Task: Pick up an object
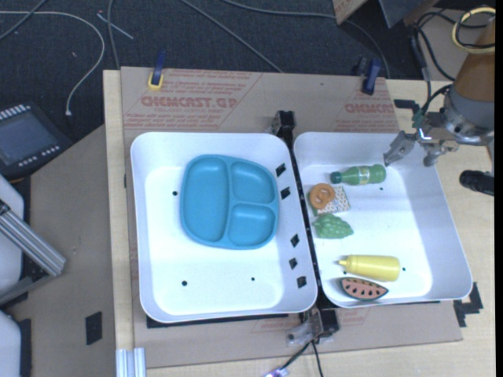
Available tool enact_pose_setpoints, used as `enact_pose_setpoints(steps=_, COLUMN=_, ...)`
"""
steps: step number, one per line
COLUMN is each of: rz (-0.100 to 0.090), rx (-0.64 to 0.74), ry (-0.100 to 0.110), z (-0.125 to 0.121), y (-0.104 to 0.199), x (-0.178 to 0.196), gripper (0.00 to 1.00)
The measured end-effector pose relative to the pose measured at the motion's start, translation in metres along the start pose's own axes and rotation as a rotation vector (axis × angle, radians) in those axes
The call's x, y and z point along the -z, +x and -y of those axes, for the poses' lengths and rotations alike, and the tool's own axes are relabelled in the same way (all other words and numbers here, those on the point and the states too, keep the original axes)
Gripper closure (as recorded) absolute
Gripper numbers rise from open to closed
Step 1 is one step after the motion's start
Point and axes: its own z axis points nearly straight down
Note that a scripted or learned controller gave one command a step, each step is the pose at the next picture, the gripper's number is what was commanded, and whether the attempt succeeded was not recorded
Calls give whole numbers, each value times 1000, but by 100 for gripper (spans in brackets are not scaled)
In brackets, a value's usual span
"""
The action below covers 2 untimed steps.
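Note:
My gripper (pixel 415 151) hangs over the far right corner of the right bin (pixel 440 234), fingers spread apart and nothing between them. A green bottle (pixel 359 176) lies on its side just left of and below the gripper. Near the bin's left wall sit a brown donut (pixel 321 195) on a speckled cracker (pixel 339 203), and below them a green bunch of grapes (pixel 332 227). A yellow mustard bottle (pixel 369 267) lies near the front, with a watermelon slice (pixel 365 290) at the front rim.
The left bin (pixel 157 281) holds a blue divided plate (pixel 229 201). Black clips line the seam between the bins. Blue clamps (pixel 158 75) pin the cardboard at the back. Cables run behind the bench.

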Motion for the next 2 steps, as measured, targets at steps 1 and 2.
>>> enact_pose_setpoints(steps=1, rz=2, rx=-1, ry=-5, z=-4, y=9, x=-46, gripper=0)
enact_pose_setpoints(steps=2, rz=3, rx=1, ry=-27, z=-12, y=9, x=-62, gripper=0)
